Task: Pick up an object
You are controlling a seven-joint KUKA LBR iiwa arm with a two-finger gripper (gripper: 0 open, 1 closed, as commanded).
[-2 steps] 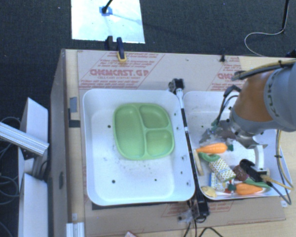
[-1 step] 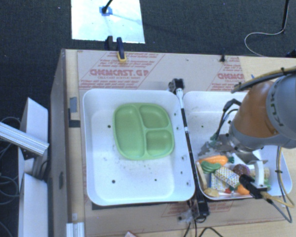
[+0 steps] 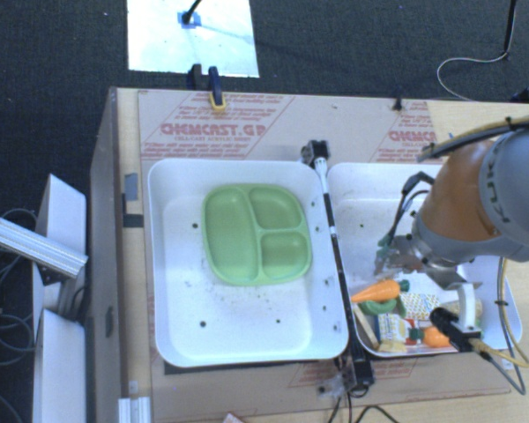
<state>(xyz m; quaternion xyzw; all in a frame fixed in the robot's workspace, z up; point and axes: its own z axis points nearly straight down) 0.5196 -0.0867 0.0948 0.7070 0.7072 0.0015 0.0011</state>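
Board along the bench's far edge read "CHEMCAST GP". Gripper hung over right bin; finger state untold. Carrot lay at the bin's near edge. Green plate sat mid left bin.

A bulky grey robot arm with a rounded orange band, thin black cables looping beside its wrist.

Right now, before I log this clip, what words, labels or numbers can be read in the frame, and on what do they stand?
"CHEMCAST GP": red print on the brown board under the bins, left of centre, repeated in a slanted pattern.
A second red print on the same board at upper right: partly cut off by the arm, not fully readable.
The small packets in the right bin carry printing too small and blurred to read.
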